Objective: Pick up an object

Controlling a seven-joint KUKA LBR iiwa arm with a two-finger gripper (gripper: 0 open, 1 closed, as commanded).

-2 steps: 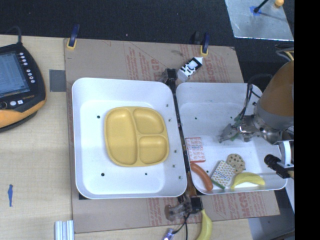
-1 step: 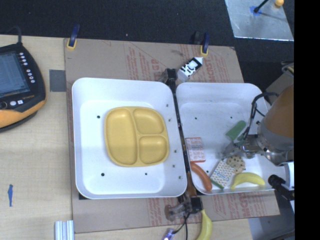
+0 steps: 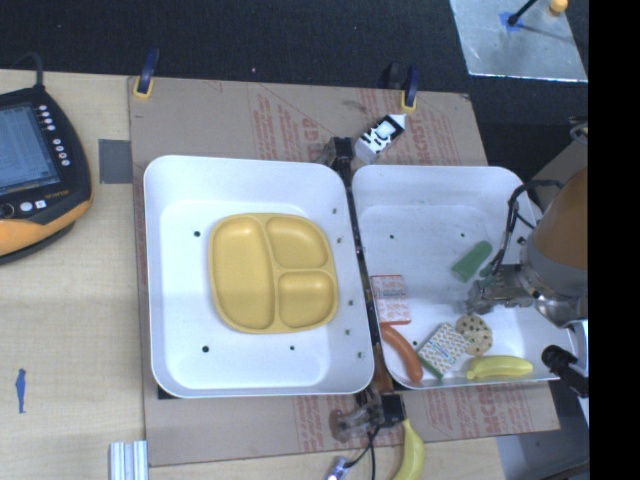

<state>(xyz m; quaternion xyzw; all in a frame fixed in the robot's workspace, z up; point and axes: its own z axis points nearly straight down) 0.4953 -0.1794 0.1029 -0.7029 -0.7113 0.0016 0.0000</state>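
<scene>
At right bin's (image 3: 440, 183) edge, end effector (image 3: 490, 293).

The desk (image 3: 70, 318) is light wood, covered across the middle of the frame by a brown cardboard sheet (image 3: 250, 118) held by clamps (image 3: 146, 73) at its upper edge. On the sheet sit two white bins side by side, the left bin (image 3: 170, 268) and the right bin (image 3: 440, 193), their edges touching. At the left edge of the frame an orange-rimmed control pendant (image 3: 35, 173) rests on the bare wood. A banana (image 3: 410, 450) lies at the bottom edge, below the bins.
</scene>
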